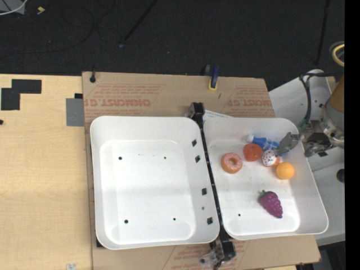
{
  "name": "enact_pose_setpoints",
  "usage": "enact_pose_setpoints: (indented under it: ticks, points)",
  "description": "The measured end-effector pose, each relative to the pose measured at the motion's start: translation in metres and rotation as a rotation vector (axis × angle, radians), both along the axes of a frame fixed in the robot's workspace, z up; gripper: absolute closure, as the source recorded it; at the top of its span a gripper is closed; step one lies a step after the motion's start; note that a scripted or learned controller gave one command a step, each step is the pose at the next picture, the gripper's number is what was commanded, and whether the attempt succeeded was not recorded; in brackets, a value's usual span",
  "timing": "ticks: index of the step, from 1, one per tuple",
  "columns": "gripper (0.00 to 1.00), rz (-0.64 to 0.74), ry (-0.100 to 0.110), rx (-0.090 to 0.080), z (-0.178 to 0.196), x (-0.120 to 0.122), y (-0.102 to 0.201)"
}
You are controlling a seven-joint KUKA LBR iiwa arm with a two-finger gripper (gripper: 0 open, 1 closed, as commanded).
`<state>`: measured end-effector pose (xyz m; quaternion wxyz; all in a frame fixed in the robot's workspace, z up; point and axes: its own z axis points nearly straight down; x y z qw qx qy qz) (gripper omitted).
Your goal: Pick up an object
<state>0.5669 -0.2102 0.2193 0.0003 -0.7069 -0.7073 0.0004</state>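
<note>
The right bin [306,218] holds several small items: a pink donut [231,162], a red tomato [252,152], a blue object [263,142], a white and red ball [269,160], an orange [285,170] and a purple bunch of grapes [271,203]. My gripper [301,144] reaches in over the bin's right rim, just right of the blue object and above the orange. It is open, with one finger near the ball and the other out by the rim. Nothing sits between them.
The left bin [101,151] lies beside the right one, joined by a black clamp strip [203,167]. Both rest on a cardboard sheet [140,97] on the wooden bench. The arm's body [334,108] and cables occupy the right edge.
</note>
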Motion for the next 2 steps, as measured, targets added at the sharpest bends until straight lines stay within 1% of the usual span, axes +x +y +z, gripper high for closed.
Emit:
enact_pose_setpoints:
  ticks: [1, 2]
  points:
    - [0.00, 0.006, -0.001, 0.002, -0.136, 0.071, 0.047]
    - [1.00, 0.004, -0.001, -0.001, -0.120, 0.069, 0.045]
